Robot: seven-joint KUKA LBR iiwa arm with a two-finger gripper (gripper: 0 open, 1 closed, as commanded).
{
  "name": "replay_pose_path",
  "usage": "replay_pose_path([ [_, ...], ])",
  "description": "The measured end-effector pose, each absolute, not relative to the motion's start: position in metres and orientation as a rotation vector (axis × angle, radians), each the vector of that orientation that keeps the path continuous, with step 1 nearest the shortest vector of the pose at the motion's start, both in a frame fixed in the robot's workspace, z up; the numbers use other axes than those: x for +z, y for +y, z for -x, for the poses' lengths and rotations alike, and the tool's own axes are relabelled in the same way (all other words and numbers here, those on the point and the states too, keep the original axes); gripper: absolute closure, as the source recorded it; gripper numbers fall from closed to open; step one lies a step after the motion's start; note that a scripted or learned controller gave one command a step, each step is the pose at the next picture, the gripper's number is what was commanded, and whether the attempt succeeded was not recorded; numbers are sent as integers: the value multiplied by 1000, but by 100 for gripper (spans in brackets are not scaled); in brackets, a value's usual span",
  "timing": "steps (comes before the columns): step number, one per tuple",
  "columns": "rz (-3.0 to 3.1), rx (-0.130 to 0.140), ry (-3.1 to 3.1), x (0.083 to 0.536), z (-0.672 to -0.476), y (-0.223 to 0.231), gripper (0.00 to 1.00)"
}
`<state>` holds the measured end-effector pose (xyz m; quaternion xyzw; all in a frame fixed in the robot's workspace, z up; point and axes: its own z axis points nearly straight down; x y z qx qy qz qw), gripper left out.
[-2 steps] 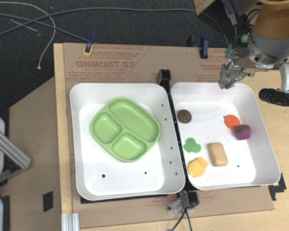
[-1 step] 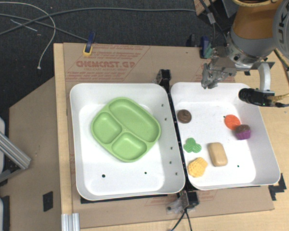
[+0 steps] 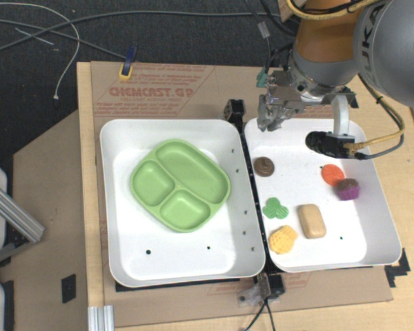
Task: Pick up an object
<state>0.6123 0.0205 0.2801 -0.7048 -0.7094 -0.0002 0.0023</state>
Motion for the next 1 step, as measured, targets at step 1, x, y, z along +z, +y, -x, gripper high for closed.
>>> replay_pose_path([
  [1, 2212, 3, -2223, 254, -611, 71, 100],
])
